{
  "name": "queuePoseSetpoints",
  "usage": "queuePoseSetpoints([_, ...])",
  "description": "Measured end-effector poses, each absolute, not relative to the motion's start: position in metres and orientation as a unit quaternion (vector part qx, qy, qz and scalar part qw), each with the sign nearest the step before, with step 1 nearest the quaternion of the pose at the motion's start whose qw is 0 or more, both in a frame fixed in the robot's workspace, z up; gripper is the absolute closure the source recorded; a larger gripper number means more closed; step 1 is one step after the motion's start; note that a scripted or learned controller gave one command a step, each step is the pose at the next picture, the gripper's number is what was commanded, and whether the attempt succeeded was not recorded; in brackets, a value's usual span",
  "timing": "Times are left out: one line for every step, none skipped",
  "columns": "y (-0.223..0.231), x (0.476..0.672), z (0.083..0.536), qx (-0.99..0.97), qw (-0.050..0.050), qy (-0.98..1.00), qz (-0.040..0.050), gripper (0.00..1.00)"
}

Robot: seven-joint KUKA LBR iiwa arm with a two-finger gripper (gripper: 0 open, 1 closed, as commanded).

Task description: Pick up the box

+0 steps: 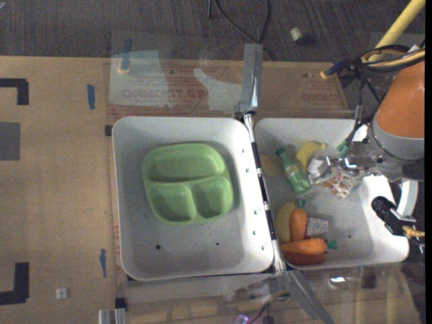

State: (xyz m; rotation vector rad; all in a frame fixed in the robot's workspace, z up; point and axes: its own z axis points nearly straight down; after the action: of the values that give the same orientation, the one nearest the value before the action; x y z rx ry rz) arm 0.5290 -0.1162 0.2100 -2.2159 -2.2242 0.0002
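Right bin: carrots at near edge, small box just behind them beside a yellow fruit. Farther in, green bottle, patterned packet, gripper over the packet, jaws state unclear. Left bin holds green divided tray.

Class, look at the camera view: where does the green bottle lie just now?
The green bottle lies in the right bin, near its upper left, between the divider and a yellow toy.

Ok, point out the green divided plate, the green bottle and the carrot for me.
green divided plate (pixel 187 181), camera view, on the ridge between its compartments.
green bottle (pixel 293 174), camera view, on its body.
carrot (pixel 305 246), camera view, on its orange middle.
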Motion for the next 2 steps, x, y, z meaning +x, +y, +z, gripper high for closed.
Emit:
queuePoseSetpoints([-0.133,0.583,0.436,-0.717,-0.002,-0.697,-0.0004,0.0])
queuePoseSetpoints([-0.13,0.585,0.447,-0.715,-0.004,-0.699,-0.0009,1.0])
